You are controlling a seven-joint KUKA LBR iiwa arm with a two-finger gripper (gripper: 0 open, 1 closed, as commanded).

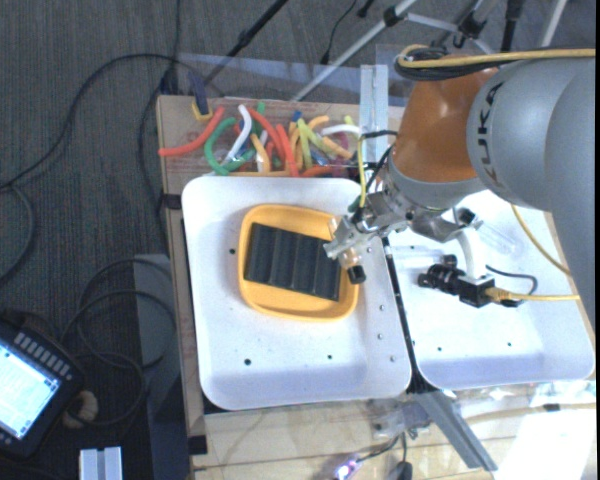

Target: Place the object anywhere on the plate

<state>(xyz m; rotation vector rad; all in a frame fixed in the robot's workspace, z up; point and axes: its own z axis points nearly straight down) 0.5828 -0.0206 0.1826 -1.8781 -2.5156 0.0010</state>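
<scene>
Arm (460, 128): I see it reaching in from the right, across the right bin (500, 353) to the divide between the bins.
Claw (348, 253): it hangs low over the plate's right rim, at the left bin's (280, 368) right edge.
Claw state: I cannot tell from this view whether it is open or closed, and I see nothing held in it.
Plate (252, 293): yellow, and it sits in the upper middle of the left bin.
Slab (290, 261): dark and ribbed. It lies flat on the plate, covers most of its floor, and stops just beside the claw.
Tubes (270, 140): a coloured bundle on the worktop (280, 443) behind the left bin, well apart from the plate.
Done: I take the slab to be the object. It rests inside the plate's rim, so I judge the placing complete.
Left: I confirm that the claw is free of the slab, then lift it off the plate.
</scene>
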